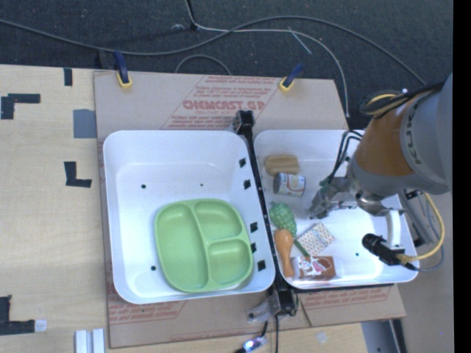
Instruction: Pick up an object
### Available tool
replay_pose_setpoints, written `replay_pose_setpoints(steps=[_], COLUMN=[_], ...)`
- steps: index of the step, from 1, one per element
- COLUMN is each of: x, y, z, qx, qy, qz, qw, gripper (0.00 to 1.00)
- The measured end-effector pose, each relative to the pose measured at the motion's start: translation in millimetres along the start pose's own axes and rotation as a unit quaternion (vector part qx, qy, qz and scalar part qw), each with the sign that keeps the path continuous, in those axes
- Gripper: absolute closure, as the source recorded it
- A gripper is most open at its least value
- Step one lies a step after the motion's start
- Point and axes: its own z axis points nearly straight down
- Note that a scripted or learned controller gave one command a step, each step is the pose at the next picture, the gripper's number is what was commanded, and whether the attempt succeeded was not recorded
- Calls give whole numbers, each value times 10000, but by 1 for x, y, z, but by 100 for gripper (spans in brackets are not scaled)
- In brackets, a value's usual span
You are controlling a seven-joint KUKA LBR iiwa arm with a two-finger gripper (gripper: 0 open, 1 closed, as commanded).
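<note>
While the left bin (pixel 121 168) carries a green divided plate (pixel 204 244) toward its 5 o'clock corner, the right bin (pixel 324 140) holds all the small things, clustered along its left wall. At that bin's 11 o'clock lies a tan bread-like piece (pixel 282 163), and just below it a small can (pixel 291 184) rests on its side. Further down sits a green leafy toy (pixel 282 216), with an orange carrot (pixel 284 250) at 7 o'clock of the bin, touching or nearly touching the leafy piece. Beside the carrot, a patterned card (pixel 315 238) lies tilted above a brown packet (pixel 316 268). At the bin's centre the gripper (pixel 322 203) hangs low, just at 1 o'clock of the card; whether its fingers are spread or pressed together I cannot tell, and nothing is visibly between them.
</note>
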Motion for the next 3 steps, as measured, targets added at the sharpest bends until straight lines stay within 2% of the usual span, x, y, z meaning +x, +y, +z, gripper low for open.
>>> replay_pose_setpoints(steps=[1,3], x=[3,10], y=[-10,-4], z=[-50,-132], qx=[-5,-22], qy=[6,0], qz=[3,-2], qw=[10000,10000], gripper=[100,100])
